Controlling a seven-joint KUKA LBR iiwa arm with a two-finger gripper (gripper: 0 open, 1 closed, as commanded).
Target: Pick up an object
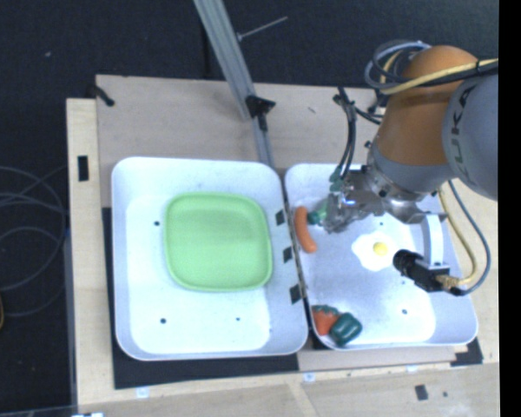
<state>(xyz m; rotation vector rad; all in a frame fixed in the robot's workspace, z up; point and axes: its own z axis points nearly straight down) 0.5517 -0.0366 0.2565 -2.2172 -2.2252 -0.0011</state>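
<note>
Just right of the orange sausage (305,230), gripper (333,216) hovered in approach, finger state unclear from here; next needed descent and closing.

end effector (332,216): fingers blurred | arm (451,120): cropped right

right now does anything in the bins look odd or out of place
Nothing looks spilled or damaged. The green plate lies flat in the left bin. In the right bin, the orange sausage hugs the dividing wall and two small items crowd the near corner.
</note>
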